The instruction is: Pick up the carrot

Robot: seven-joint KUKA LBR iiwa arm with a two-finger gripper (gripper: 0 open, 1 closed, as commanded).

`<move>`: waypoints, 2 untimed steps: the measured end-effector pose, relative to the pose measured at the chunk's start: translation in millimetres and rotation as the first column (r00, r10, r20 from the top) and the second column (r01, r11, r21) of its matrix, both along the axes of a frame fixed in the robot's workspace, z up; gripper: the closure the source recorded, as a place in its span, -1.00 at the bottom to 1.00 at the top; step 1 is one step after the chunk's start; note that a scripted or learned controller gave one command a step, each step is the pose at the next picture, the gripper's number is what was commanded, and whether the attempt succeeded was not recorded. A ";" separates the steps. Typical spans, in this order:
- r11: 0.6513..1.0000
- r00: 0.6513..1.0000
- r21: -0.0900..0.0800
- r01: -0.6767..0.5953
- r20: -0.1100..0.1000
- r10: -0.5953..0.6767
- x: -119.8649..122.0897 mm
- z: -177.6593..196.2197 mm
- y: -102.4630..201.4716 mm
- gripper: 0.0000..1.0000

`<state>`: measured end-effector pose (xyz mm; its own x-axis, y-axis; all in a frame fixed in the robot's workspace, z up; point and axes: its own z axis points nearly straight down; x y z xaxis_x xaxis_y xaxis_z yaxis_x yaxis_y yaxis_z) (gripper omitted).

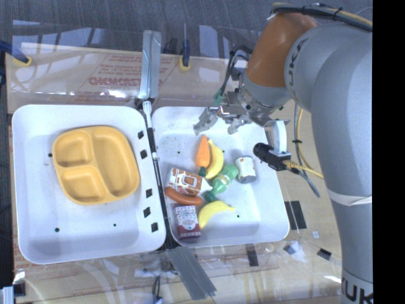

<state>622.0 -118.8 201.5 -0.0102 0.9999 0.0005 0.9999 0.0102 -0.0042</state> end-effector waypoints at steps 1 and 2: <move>0.988 0.988 0.000 -0.156 0.002 0.156 25.1 -107.8 -35.5 -1.00; 0.927 0.927 0.002 -0.376 0.001 0.376 -5.2 -111.6 -23.4 -1.00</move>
<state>616.8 -142.3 89.9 -0.3855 0.9227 0.0024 0.9227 0.3856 -0.0035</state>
